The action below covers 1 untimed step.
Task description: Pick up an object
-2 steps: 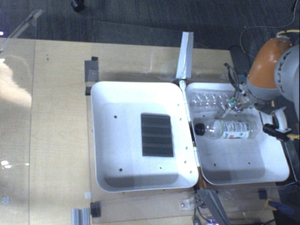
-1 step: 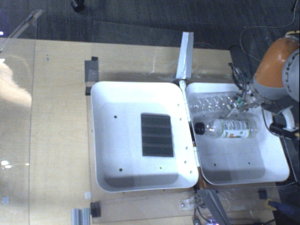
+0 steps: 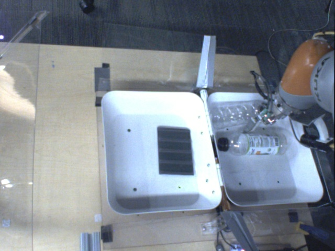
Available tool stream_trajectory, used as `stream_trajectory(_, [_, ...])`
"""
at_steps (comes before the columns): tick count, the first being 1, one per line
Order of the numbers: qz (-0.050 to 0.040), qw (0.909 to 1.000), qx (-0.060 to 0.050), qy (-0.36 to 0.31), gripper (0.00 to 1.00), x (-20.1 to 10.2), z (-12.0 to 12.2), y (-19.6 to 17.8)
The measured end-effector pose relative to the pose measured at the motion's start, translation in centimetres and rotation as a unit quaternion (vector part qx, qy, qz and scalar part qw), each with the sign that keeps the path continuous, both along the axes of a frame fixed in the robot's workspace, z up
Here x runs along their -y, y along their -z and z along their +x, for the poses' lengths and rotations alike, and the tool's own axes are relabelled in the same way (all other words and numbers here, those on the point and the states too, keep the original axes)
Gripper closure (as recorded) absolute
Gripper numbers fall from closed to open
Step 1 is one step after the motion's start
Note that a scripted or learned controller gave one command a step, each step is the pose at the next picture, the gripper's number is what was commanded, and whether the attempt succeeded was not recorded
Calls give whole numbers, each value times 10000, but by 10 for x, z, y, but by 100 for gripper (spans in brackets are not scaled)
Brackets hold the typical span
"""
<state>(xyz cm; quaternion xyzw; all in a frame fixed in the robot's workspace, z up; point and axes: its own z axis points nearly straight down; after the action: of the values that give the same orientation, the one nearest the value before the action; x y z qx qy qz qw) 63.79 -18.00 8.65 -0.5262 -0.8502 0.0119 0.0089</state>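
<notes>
Far left: bare wooden desk (image 3: 57, 156), pale, with glare across its left part. A small dark bracket (image 3: 103, 82) on the desk, just beside the upper left corner of the left bin.

Next, the left bin (image 3: 125, 182): white, shallow, rounded at the corners. In its middle, a dark ribbed rectangular pad (image 3: 175, 150), lying flat, well apart from every wall.

Between the two bins, a narrow divider (image 3: 213, 150) along the seam; above it, a grey upright post (image 3: 206, 61) at the back edge of the desk.

Then the right bin (image 3: 272, 184), also white. Near its back wall, a clear plastic tray (image 3: 235, 114) with rounded pockets, hard to make out against the white. In front of that, a clear plastic bottle (image 3: 254, 144) lying on its side, black cap toward the divider, white and green label toward the right, resting on the bin floor about midway between front and back.

Just above the bottle's right half, close to the clear tray's right end, the gripper (image 3: 266, 116), low over the bin. Jaws too small and tangled with cables to read: cannot tell whether apart or together. Nothing visibly between them; bottle apart from them.

Far right: grey arm with orange band (image 3: 303, 69), cables looping off toward the bin's back corner.
</notes>
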Motion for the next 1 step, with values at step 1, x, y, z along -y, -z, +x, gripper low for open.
stream_trajectory(1, [-36, 10000, 6, 68, 0, -3, 0, 0])
